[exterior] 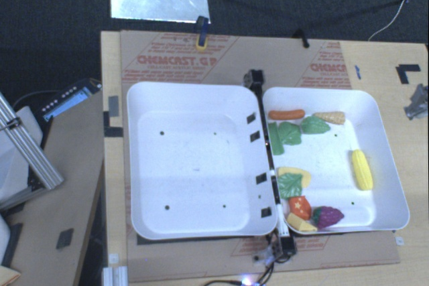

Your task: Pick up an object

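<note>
A yellow corn cob [362,169] lies at the right bin's [389,164] three o'clock side, long axis running twelve to six; the pincer's [417,102] opening cannot be told.

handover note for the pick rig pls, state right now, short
Tool: at the right edge of the view, outside the bins, nothing seen in it; open or shut not readable.
Right bin: sausage, corn piece, green leaves, yellow corn cob, a green and yellow piece, red piece, purple grapes.
Left bin: just the bare white floor.
Done: nothing picked so far.
Left: bring the arm over the right bin and pick one. The corn cob lies apart from the rest, probably the easiest.
</note>
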Tool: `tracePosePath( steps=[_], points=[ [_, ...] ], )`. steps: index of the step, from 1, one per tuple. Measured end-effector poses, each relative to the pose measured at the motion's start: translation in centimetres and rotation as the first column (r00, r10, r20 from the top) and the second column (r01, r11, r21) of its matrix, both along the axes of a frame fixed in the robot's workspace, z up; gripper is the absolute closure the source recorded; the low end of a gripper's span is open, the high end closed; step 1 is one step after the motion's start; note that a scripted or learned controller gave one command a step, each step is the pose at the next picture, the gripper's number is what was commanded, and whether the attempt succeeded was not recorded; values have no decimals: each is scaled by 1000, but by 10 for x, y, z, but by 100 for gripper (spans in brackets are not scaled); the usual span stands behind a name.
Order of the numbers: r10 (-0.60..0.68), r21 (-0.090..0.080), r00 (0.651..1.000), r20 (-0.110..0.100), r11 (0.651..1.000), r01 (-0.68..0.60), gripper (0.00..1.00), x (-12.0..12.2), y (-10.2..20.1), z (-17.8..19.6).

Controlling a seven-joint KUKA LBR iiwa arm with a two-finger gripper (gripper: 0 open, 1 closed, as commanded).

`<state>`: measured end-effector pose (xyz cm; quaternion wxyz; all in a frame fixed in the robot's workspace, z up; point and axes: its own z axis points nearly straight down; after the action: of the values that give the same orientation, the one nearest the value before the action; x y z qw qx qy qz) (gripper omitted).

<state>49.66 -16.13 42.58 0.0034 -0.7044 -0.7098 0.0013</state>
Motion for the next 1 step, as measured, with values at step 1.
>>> tracePosePath(
  steps=[1],
  points=[
    [-6, -5, 1000, 12, 1000, 6, 100, -3, -12, 28]
  ],
)
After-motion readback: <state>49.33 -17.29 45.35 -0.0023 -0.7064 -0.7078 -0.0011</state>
